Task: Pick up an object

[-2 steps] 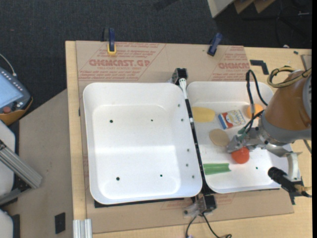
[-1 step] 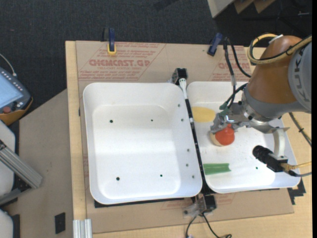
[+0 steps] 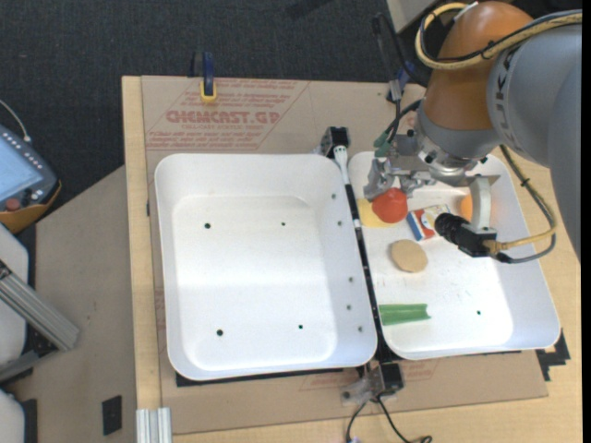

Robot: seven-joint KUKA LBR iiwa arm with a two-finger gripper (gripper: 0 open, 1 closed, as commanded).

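Your count: two bins, five loose things.
You have two white bins [image 3: 249, 257], and beside and below the pincer [image 3: 392, 181] lie one red ball [image 3: 391, 206], one yellow piece [image 3: 368, 213], one tan disc [image 3: 408, 256], one green strip [image 3: 404, 314] and one red-and-blue packet [image 3: 422, 223].

Brown cardboard sheet [image 3: 231, 109] under both bins, red print near top edge. Blue-and-yellow clamp [image 3: 207, 75] on cardboard's top edge. Dark carpet [image 3: 83, 26] beyond bench. Blue-screened device [image 3: 18, 169] at left edge, well apart from bins. Black clip [image 3: 334, 140] at top of seam between bins; another clip [image 3: 383, 378] at bottom, wires trailing down.
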